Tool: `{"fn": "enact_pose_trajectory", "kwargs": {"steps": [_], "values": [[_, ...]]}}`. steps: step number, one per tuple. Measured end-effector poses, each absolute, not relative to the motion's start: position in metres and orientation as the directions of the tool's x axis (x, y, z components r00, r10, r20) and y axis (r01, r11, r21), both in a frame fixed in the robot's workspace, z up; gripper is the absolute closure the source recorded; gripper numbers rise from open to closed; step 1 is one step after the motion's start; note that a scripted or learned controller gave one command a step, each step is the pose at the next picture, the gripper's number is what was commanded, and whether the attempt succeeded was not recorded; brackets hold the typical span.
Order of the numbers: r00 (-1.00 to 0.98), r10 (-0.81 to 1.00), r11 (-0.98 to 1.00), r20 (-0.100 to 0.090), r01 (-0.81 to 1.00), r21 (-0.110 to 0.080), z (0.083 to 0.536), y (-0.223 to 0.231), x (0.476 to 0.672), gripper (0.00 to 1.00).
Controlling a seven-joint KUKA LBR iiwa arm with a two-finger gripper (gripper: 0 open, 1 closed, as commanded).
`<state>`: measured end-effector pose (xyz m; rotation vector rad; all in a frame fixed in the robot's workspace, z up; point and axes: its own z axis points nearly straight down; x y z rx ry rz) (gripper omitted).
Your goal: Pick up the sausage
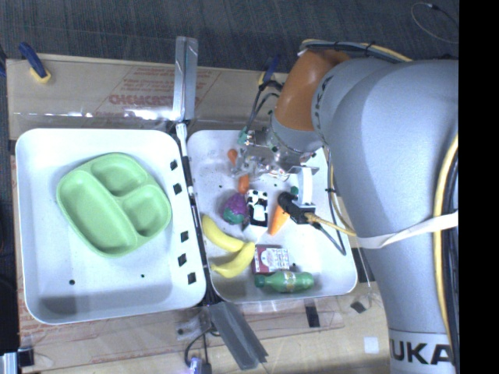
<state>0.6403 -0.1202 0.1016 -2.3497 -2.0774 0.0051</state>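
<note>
The sausage looks like a short reddish-orange piece lying in the right bin, towards its upper left. My gripper hangs low over the bin's back part, directly above and very near the sausage. The wrist and cables cover much of it. Whether the gripper touches the sausage cannot be told. A second small orange bit shows just left of the gripper.
Below the sausage lie a purple vegetable, a black-and-white toy and a carrot. Two bananas, a red box and a green bottle crowd the front. The left bin holds a green divided plate.
</note>
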Motion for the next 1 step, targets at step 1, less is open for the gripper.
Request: {"fn": "enact_pose_trajectory", "kwargs": {"steps": [1], "values": [[0.209, 0.978, -0.209, 0.0, 0.978, -0.001, 0.2458, -0.0323, 0.6568, 1.0]]}}
